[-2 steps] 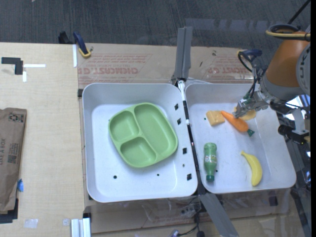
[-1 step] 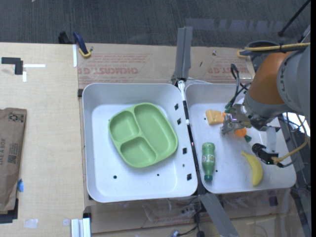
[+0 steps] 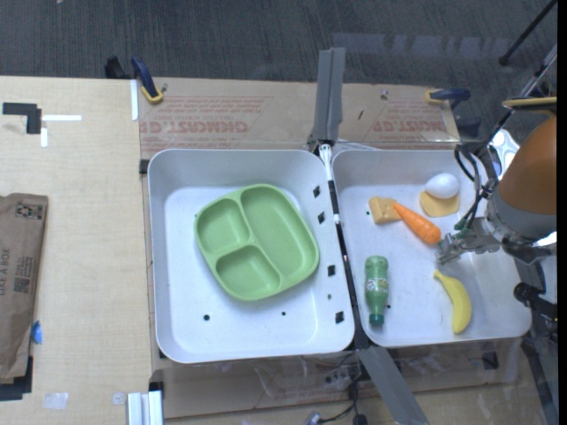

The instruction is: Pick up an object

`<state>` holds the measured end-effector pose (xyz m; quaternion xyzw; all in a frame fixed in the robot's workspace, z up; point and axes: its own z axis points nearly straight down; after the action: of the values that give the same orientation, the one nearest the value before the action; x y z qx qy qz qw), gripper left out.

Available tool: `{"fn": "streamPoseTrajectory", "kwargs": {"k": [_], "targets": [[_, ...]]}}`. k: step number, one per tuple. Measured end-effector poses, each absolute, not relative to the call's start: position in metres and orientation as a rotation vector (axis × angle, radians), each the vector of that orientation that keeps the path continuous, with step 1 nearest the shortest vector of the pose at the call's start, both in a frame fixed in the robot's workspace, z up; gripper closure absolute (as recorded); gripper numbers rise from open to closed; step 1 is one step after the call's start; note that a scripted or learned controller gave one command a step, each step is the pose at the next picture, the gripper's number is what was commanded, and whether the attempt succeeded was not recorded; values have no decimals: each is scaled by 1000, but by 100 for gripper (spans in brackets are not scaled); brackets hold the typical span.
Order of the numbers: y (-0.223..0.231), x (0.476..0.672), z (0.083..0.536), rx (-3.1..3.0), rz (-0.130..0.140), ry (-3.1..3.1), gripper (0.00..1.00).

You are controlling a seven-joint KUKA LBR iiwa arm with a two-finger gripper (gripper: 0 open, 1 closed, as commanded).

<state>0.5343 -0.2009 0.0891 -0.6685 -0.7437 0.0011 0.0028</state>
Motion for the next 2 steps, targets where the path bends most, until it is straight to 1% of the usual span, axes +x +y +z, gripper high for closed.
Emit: {"fn": "streamPoseTrajectory", "kwargs": {"k": [1, 2], "targets": [[-145, 598, 89, -1996, 3, -2421, 100], [-108, 636, 112, -2592, 8, -1770, 100]]}}
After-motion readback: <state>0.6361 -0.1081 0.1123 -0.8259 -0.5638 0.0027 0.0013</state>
